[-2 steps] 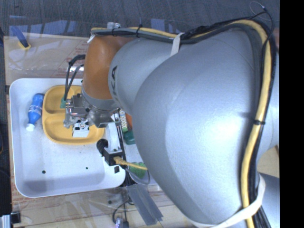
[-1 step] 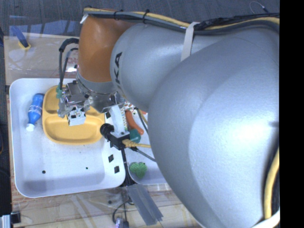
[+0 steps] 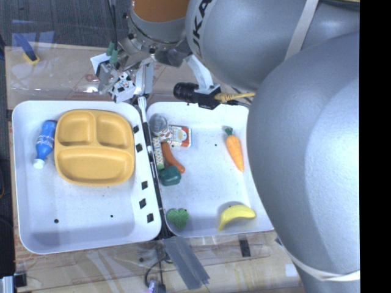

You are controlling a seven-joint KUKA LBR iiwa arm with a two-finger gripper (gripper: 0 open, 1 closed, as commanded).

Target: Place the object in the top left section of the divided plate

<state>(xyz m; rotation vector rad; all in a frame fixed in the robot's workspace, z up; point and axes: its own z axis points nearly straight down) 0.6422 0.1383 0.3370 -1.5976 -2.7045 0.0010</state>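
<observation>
Grey arm (image 3: pixel 293 102) looming nearest; gripper (image 3: pixel 122 78) above the bins' far edge, finger state unclear; yellow divided plate (image 3: pixel 95 146) in left bin (image 3: pixel 79 224).

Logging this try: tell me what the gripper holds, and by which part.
Cannot be told. The gripper hangs above the bins' far edge, away from the divided plate; no object shows in it.

A robotics lab, by the look of it. A big grey industrial arm (image 3: pixel 293 102) fills the right of the frame above two white bins (image 3: pixel 36 224) of toy food. Tape and cables lie on the wooden surface (image 3: pixel 61 63) at the upper left.
</observation>
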